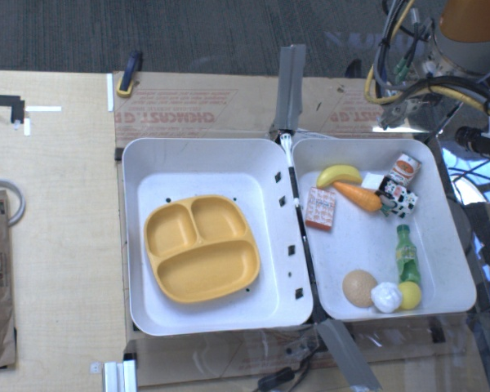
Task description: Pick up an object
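Two bins of smooth white plastic: left bin [139, 243], right bin [449, 243]. Divided tray [202, 247] of matt yellow plastic in the left bin. Bench [57, 243] of pale wood-grain laminate. Far strip of printed brown cardboard [204, 109]. Green bottle [405, 253] of glossy plastic, right bin.

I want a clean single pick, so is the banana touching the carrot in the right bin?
Touching: the camera view shows the banana lying against the carrot's narrow end, with no bin floor visible between them.
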Tool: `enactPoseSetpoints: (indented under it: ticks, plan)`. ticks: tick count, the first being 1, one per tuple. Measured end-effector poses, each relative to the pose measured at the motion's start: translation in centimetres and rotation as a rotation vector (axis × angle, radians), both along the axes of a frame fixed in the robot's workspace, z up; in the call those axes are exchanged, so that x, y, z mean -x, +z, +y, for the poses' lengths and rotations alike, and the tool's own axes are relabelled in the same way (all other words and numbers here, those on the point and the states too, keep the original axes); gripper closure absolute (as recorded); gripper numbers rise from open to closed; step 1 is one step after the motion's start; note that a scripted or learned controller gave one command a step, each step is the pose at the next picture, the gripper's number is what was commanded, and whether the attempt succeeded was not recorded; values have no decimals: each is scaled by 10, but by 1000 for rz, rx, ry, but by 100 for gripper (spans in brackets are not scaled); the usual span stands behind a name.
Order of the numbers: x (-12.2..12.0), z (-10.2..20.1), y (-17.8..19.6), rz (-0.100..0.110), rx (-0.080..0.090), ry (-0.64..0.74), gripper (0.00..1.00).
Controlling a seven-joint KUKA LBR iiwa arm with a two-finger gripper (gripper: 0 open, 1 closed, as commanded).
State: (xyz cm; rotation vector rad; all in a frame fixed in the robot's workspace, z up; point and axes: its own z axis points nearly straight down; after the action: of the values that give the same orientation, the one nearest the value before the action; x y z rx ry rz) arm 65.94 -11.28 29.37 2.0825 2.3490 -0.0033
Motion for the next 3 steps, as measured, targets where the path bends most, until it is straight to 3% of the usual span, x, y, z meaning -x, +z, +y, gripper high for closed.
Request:
enactPoseSetpoints:
  ticks: [1, 2, 3]
  plan:
    - [0, -22, 99, 0, 1, 376, 100]
    - [0, -49, 136, 0, 1, 612, 100]
    - [11, -91, 148, 1, 0, 520, 100]
